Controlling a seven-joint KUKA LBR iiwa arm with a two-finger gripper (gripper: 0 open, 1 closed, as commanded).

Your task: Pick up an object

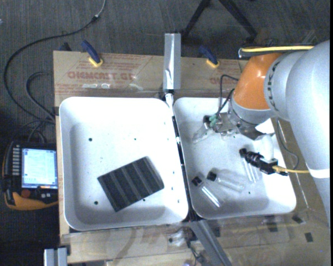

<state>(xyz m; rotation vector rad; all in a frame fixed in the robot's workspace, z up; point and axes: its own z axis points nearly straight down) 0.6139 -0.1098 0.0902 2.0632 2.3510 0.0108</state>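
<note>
A black ribbed block (131,183) lies flat in the left bin (77,121), towards its front. In the right bin (277,204) lie a clear vial with a black cap (226,179) and a second, thinner clear tube with a black cap (206,190), both near the front left. Two short clear rods (250,173) rest further right. My gripper (213,123) hangs over the back left part of the right bin, under the orange band (254,87). It is above and apart from the vials, with a faint clear piece (199,135) just beside it.
A black plug on a yellow cable (259,161) crosses the right bin from the arm. The metal divider post (172,60) stands behind the wall between the bins. Blue clamps (92,53) hold the back board. A pendant (33,173) sits left of the bench.
</note>
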